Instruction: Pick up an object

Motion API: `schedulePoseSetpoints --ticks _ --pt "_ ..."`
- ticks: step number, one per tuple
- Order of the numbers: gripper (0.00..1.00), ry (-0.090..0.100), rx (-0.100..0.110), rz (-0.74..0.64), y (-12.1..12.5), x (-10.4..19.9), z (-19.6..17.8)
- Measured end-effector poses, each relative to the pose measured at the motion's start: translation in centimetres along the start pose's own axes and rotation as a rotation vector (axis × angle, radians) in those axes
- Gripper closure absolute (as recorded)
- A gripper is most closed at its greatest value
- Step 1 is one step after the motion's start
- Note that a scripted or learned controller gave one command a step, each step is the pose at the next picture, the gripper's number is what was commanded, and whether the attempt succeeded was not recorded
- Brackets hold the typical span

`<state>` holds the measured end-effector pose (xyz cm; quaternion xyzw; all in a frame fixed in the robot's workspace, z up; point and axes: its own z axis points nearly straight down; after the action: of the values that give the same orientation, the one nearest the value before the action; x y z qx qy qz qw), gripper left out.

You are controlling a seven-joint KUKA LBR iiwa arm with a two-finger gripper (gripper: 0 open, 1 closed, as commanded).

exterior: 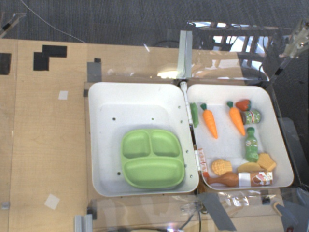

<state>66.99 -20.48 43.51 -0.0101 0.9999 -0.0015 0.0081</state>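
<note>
1. Nearest the lens, along the front wall of the right bin: brown bottle lying on its side, white and red label toward the right, neck toward the left.
2. Just behind it: round yellow waffle-like piece, a yellow banana-like piece and an orange-yellow wedge, all packed close, some touching.
3. Farther back in the same bin: green bottle lying flat, two carrots side by side but apart, a small green can touching the right-hand carrot, a red berry-like piece at the back, a slim green pod along the dividing wall.
4. Left bin: holding one green divided plate, flat, toward the front.
5. Progress, judged from the layout: not begun. Everything resting on the bin floors, nothing lifted; choosing, reaching, closing and lifting all left to do.
6. Likely easiest picks: left carrot, clear space all round; the plate, wide and flat, probably awkward.
7. Pale blurred shape at the far right corner, beyond the bins and well away from every item, perhaps the tool; open or closed, cannot tell.
8. Wooden surface left of the bins bearing a few paper scraps.
</note>
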Motion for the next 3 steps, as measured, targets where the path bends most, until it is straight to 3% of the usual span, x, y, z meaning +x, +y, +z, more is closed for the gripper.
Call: schedulePoseSetpoints --ticks 1,2,3 --pt "1.0 -0.002 0.001 0.037 0.0 0.0 -5.7" --pt "1.0 0.004 -0.001 0.017 0.1 0.2 -5.4" --pt "1.0 0.011 -0.003 0.059 0.2 2.3 3.6"
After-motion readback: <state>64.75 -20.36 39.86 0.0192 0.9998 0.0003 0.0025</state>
